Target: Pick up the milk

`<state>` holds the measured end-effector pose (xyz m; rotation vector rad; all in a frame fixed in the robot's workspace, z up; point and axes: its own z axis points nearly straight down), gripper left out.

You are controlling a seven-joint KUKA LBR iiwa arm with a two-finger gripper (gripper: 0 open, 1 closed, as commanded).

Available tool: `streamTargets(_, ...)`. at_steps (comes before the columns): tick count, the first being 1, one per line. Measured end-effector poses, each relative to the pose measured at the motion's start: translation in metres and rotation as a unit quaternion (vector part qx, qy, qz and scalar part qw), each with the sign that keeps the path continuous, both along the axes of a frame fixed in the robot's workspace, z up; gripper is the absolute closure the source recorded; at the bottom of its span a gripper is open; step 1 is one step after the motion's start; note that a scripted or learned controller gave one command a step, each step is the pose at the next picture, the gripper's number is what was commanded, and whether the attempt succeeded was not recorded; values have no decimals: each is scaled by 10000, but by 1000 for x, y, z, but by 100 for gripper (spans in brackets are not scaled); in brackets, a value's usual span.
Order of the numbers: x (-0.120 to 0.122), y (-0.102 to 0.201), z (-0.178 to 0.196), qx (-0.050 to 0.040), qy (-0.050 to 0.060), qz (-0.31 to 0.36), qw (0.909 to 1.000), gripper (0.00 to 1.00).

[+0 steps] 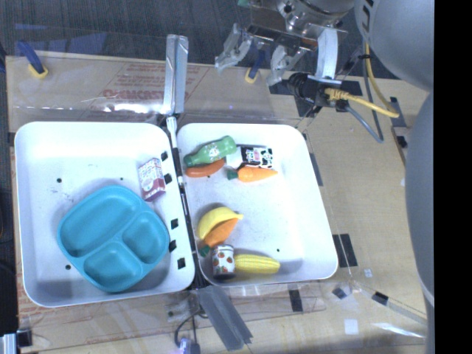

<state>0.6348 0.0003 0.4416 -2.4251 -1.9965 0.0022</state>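
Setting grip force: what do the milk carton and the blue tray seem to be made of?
The milk carton, black-and-white cow pattern, looks like a small rigid toy box, plastic or printed card; too small to tell. The blue tray looks like moulded plastic: smooth, uniform colour, rounded compartments, soft sheen.

Arm (pixel 398 21) cut off by top edge above gripper (pixel 254 54), far below gripper small can (pixel 223 261) with label too small to read, half hidden behind bin wall (pixel 193 271), nearer gripper milk (pixel 256 155) print blurred, 1 corner under carrot (pixel 254 173)
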Motion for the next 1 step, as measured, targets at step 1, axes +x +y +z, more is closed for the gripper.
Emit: streamTargets(1,13,-6,-13,-5,-2,-858,9963,0)
